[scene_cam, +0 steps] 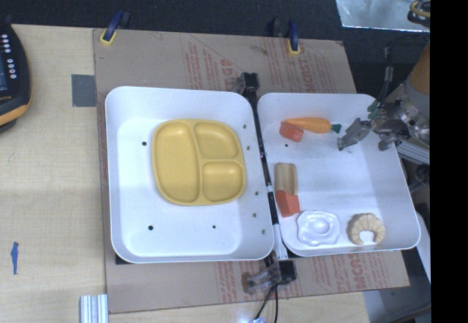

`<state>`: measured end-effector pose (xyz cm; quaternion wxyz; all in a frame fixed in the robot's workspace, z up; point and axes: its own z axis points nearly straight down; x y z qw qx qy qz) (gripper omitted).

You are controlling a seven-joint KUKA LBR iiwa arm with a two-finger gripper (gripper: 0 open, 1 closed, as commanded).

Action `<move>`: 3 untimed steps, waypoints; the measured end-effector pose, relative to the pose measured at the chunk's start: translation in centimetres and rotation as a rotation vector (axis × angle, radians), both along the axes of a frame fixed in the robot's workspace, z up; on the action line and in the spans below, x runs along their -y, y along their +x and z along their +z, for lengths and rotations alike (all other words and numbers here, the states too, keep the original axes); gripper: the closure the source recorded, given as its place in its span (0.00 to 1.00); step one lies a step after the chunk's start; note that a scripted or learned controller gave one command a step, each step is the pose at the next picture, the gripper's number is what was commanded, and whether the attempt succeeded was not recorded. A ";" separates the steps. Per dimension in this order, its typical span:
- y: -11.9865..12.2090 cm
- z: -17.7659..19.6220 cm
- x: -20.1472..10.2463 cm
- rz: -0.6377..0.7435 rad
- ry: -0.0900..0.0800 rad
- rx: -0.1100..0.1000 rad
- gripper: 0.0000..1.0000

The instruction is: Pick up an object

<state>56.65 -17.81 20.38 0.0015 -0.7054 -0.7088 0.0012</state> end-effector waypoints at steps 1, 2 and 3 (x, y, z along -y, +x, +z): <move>9.4 -1.9 -4.3 0.006 -0.001 0.008 0.00; 7.9 -5.1 -7.2 0.004 0.000 -0.003 0.00; 8.8 -10.5 -7.9 0.001 -0.001 -0.010 0.00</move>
